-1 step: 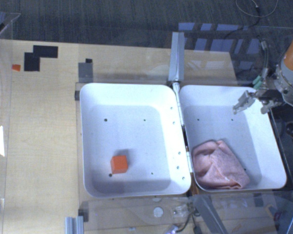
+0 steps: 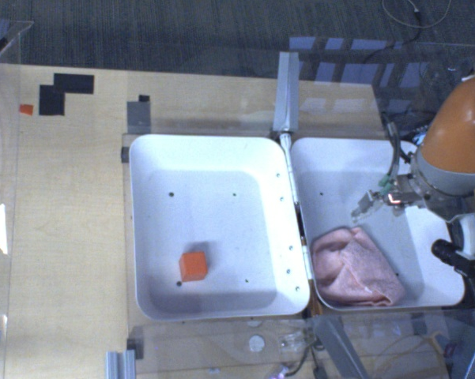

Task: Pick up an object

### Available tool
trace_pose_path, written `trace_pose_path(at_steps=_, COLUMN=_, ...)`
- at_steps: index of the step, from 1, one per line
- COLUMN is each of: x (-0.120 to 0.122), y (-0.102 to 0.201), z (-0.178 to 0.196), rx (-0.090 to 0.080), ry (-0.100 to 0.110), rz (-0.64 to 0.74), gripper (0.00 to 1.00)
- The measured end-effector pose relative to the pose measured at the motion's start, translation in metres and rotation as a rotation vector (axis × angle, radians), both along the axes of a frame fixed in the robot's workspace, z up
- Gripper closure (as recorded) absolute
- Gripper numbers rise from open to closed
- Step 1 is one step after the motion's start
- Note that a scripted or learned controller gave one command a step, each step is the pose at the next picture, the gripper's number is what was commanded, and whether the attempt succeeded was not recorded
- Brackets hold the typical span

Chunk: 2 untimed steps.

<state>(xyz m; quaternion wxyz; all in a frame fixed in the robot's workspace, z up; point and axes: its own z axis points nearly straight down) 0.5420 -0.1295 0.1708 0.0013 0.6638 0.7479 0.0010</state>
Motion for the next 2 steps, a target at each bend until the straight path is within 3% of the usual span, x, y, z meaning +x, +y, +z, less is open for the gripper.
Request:
trace_pose_path(at_steps=1, x=-0.003, y=0.004, z=-0.08, rx=-0.003, ry=-0.013, rz=0.136, gripper=0.0)
trace_pose_path(at_steps=2, x=-0.036, y=0.041, z=-0.08, rx=-0.003, ry=-0.016, rz=0.161, gripper=0.0)
